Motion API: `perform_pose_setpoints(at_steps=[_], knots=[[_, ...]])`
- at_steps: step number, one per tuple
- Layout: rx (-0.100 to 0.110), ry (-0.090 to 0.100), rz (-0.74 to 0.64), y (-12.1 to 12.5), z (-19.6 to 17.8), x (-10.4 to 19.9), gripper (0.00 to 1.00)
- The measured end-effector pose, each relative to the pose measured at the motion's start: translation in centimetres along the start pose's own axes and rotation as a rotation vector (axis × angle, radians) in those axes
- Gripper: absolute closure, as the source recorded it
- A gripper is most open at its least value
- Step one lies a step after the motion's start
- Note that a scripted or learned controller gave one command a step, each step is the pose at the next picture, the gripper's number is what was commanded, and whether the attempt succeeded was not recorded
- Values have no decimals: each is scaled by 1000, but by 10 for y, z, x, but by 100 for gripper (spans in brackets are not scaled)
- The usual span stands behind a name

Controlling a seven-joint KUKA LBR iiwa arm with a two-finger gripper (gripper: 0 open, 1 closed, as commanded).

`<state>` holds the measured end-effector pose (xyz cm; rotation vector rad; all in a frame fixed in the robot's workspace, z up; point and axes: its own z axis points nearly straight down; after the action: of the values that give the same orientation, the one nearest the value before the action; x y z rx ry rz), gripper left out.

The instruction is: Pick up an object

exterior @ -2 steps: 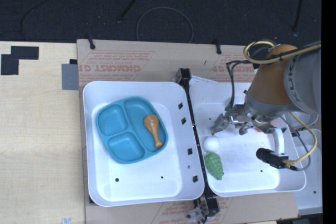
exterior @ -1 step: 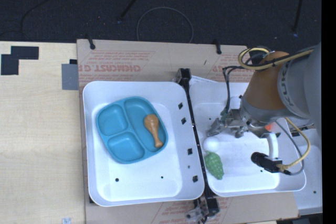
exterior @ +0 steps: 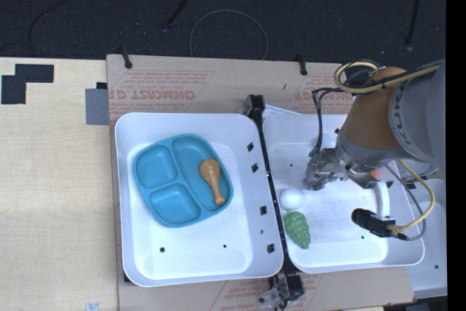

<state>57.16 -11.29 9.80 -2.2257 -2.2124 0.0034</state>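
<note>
The grey arm with its orange band (exterior: 382,124) reaches down into the right-hand shallow white bin (exterior: 342,247) — its two-finger gripper (exterior: 316,177) just above a small white ball (exterior: 292,198); whether the claw is wide or narrow I cannot tell.

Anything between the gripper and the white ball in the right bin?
Nothing: in the camera view, bare bin floor separates the gripper from the white ball.

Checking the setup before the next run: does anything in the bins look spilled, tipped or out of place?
Nothing stands out. The blue divided tray lies flat in the left bin with the toy drumstick in one compartment. The white ball and green object sit in the right bin near the gripper.
</note>
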Motion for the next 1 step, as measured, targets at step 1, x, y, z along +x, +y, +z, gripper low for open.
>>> perform_pose_setpoints(at_steps=[1], knots=[[-5,-1,-3,3,-43,-2,100]])
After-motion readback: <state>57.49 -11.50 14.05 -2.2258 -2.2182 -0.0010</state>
